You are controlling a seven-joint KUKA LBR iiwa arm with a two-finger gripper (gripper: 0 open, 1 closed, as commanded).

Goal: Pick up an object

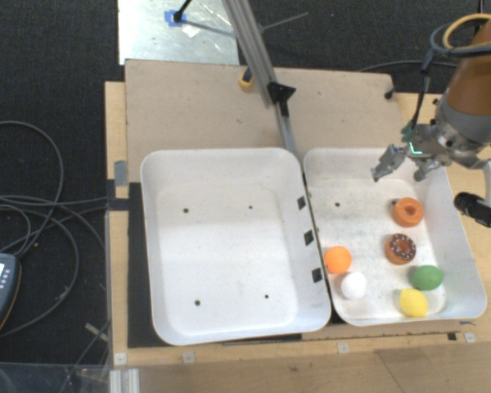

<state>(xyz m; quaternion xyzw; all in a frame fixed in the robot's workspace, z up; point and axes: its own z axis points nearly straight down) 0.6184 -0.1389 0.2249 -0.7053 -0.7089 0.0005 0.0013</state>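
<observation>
Bright, even overhead light washes out the white bins [229, 244], with soft shadows and slightly grainy focus.

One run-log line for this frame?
gripper: open, nothing held, over right bin far end | nearest: orange ring | left bin: no objects

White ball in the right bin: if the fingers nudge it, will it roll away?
Probably. The white ball looks round and smooth, so it should roll easily. The orange ball seems to touch it and may get bumped too. It looks small, likely light.
</observation>
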